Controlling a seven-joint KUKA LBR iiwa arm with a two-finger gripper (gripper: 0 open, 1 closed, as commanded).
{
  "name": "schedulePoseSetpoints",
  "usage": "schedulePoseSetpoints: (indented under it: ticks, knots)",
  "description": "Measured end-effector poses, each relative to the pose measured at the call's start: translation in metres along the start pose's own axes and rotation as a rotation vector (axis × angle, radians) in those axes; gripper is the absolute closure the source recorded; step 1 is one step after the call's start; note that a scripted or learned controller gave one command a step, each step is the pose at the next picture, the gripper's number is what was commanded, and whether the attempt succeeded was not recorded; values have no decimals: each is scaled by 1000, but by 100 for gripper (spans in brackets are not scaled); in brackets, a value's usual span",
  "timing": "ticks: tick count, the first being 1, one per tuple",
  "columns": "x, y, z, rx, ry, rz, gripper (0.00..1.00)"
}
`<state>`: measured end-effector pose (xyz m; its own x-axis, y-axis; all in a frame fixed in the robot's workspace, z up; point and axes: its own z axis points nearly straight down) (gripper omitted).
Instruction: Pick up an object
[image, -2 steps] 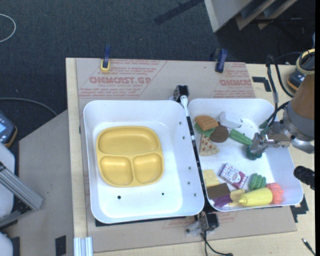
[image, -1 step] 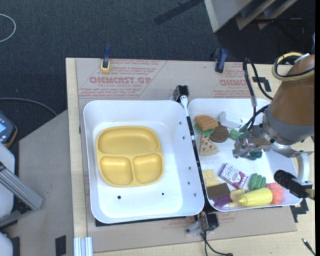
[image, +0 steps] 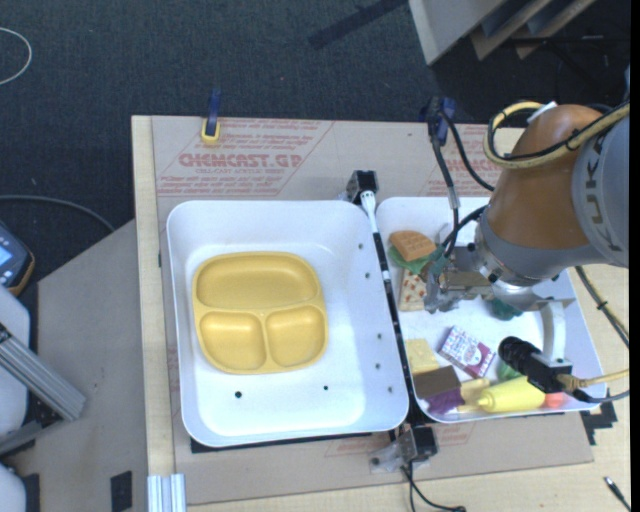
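Yellow glossy three-section tray (image: 260, 309) (rounded) fills left bin (image: 190, 380); jaws (image: 437, 288) possibly over toys, grip unclear.

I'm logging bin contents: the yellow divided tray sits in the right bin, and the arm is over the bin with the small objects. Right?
Not quite. The camera view shows the yellow divided tray in the left bin. The arm is indeed over the right bin with the small objects.

Red print on the cardboard sheet (image: 260, 150), just behind the left bin (image: 180, 300), reads roughly "CHEMCAST GP", with smaller red lines above and below too small to read. The arm (image: 600, 190) shows part of "KUKA".
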<state>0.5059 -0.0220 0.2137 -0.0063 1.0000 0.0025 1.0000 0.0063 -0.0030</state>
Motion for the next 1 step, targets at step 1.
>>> schedulePoseSetpoints:
  ticks: [1]
  knots:
    - [32, 3, -20, -7, -2, 1, 100]
